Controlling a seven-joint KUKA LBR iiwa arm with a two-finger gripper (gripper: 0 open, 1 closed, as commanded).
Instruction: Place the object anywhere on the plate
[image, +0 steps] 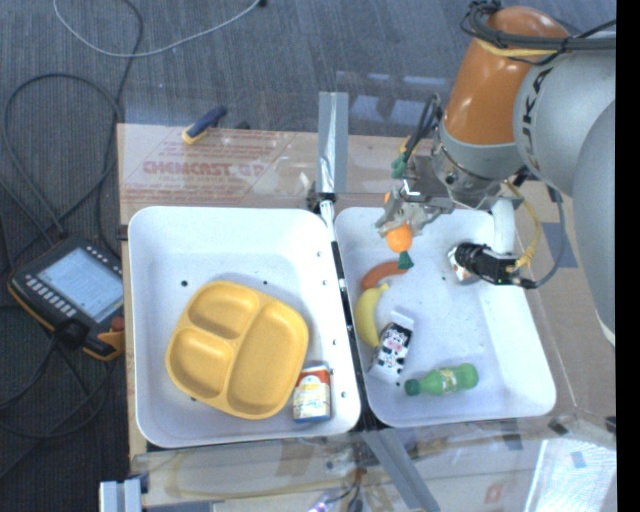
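Note:
A yellow plate with three compartments lies in the left bin. My gripper hangs over the upper left part of the right bin. It is shut on a small orange toy carrot, whose green end points down. The carrot's top sits between the fingertips, and it hangs just above the bin floor near the divider between the bins. The plate is well to the lower left of the gripper.
A small can stands by the plate's lower right edge in the left bin. The right bin holds a red sausage, a banana, a cow-patterned carton and a green bottle. A teach pendant lies left of the bench.

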